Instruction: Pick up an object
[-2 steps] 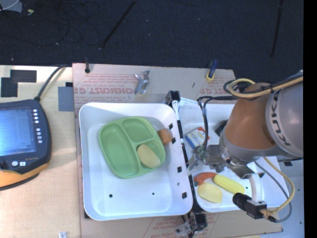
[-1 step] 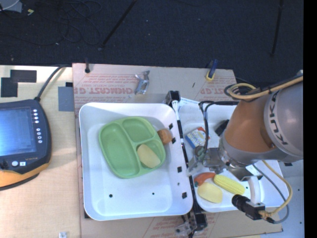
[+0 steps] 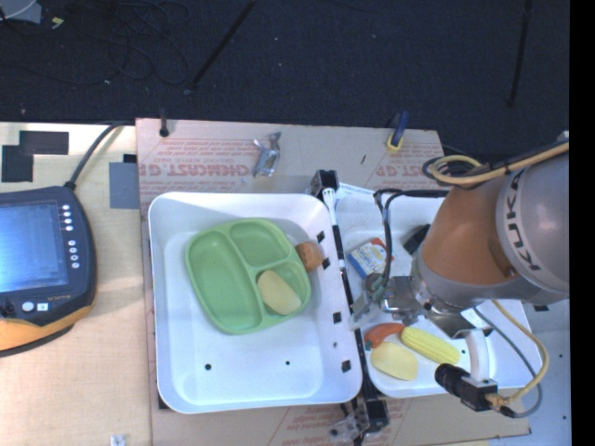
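Gripper (image 3: 379, 291): low over the right bin (image 3: 358, 214), near the divide between bins; whether it is released, clenched or grasping cannot be told.
Corn cob (image 3: 429, 346): just below-right of the gripper, lying flat.
Yellow piece (image 3: 394, 361): below the gripper, beside the corn cob.
Red item (image 3: 383, 332): directly under the gripper.
Blue-and-red packet (image 3: 365, 256): just above it.
Green divided plate (image 3: 244, 272): well to its left, in the left bin (image 3: 242, 388).
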You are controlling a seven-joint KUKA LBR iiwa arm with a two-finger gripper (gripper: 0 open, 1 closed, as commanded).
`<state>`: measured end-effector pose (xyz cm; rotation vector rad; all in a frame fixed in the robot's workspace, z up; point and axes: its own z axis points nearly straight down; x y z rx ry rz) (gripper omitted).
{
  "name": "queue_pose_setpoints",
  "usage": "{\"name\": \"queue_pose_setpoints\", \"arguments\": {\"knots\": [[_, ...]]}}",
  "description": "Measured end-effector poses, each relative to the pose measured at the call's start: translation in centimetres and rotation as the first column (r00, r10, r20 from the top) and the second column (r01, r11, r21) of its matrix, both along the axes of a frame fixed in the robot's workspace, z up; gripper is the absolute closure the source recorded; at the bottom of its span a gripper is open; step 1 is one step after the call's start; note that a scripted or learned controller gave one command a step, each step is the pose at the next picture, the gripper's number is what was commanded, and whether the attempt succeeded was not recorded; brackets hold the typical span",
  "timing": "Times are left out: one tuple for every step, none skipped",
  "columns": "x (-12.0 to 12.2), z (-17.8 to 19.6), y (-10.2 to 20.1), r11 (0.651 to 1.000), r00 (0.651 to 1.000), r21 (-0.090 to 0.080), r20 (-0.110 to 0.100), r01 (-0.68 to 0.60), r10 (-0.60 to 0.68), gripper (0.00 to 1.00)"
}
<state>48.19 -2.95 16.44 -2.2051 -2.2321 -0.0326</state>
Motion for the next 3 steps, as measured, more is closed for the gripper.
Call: {"name": "queue_pose_setpoints", "arguments": {"knots": [[-0.1,0.19,-0.7,1.0,1.0,0.004,-0.007,-0.001,0.001,0.0],[-0.05,1.18,-0.71,1.0,1.0,0.007,-0.009,0.0,0.0,1.0],[-0.1,1.1,-0.76,1.0,1.0,0.007,-0.011,0.002,-0.002,0.0]]}}
